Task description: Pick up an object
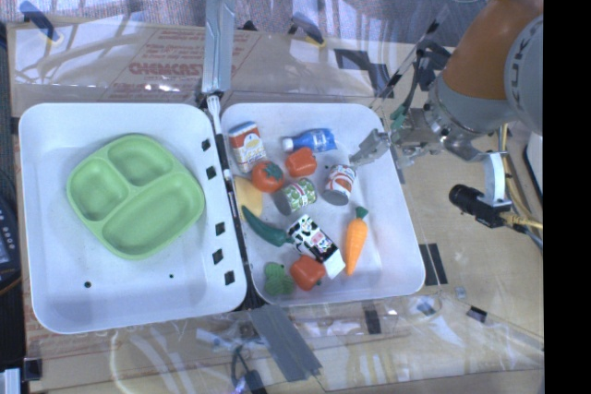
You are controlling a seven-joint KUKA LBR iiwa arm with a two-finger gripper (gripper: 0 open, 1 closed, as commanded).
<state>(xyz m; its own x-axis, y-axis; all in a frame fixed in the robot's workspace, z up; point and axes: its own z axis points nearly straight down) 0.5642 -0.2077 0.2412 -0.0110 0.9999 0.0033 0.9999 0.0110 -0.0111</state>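
Over on the right side of the bench, the grey arm [489, 60] with its orange band reaches in above the right bin [399, 226]. Its gripper [373, 146] hangs over that bin's upper right corner, near the rim; nothing can be seen between the tips, and from this slant I cannot tell whether it is spread or closed.

Below and to the left of it, the right bin holds a scatter of toy food. A blue bottle [310, 141] lies on its side at the top, with a small white carton [246, 146] just beside it to the left. A red tomato [267, 175] and an orange block [301, 162] sit under them. A white can with a red band [340, 183] lies nearest the gripper, close to a green-labelled can [298, 196]. Lower down are a carrot [355, 239], a black-and-white milk carton [317, 244], a dark green pepper [265, 229], a yellow piece [246, 195] by the left wall, a red piece [307, 272] and a green broccoli [276, 277].

The left bin [55, 291] holds a green divided plate [135, 194], lying flat.
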